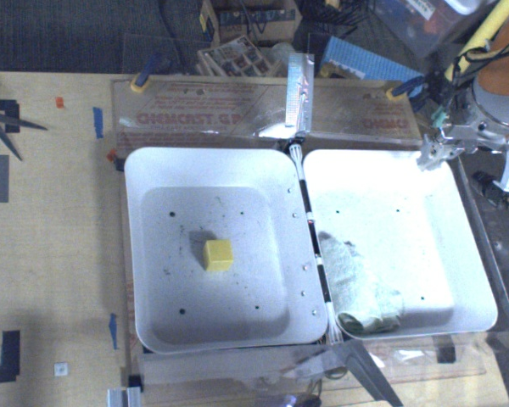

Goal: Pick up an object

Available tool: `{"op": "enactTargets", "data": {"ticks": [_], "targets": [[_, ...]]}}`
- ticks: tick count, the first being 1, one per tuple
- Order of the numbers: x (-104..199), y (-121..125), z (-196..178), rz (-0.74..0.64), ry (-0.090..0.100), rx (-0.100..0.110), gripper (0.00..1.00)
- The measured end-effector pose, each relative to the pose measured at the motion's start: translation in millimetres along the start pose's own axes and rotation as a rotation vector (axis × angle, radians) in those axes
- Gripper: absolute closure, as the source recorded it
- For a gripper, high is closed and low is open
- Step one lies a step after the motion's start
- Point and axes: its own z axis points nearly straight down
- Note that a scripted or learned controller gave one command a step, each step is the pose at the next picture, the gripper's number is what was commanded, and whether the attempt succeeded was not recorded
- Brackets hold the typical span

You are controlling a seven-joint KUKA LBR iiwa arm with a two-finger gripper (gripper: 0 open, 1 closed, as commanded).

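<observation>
A yellow block (219, 254) lay near the middle of the left bin (153, 185). A rolled grey-white cloth (356, 288) rested in the right bin (424, 227). The gripper (433, 153) hung over the right bin's far right corner; its opening could not be told.

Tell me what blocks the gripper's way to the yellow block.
Nothing visible. The yellow block sits alone in the left bin. The gripper is at the right bin's far corner; a crumpled cloth lies off that line.
</observation>
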Motion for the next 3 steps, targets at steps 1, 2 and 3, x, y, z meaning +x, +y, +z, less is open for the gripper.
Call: {"op": "enactTargets", "data": {"ticks": [1,2,3], "targets": [[0,1,-9,-0.002,-0.002,-0.001,1.00],[28,8,15,-0.519,0.004,0.003,1.00],[37,7,31,-0.632,0.003,0.001,1.00]]}}
